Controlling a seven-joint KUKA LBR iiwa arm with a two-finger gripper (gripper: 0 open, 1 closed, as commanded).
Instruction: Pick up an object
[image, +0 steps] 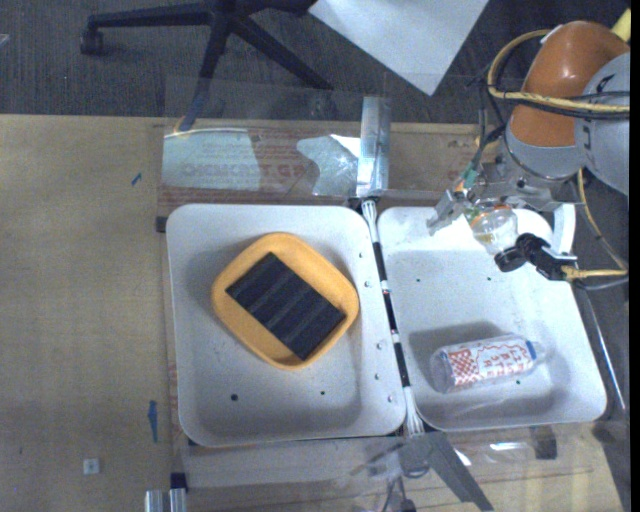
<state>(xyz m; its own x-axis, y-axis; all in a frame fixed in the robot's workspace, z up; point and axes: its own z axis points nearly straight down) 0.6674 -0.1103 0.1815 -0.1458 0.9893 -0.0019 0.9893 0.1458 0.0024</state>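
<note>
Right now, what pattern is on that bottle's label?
The bottle wears a red-and-white checked label, seen in the camera view.

One fixed camera looks down at a slant from above the bench (80, 300), taking in both bins (200, 400).

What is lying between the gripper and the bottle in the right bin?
Nothing: in the camera view, only bare white floor of the right bin separates the gripper from the bottle.
</note>
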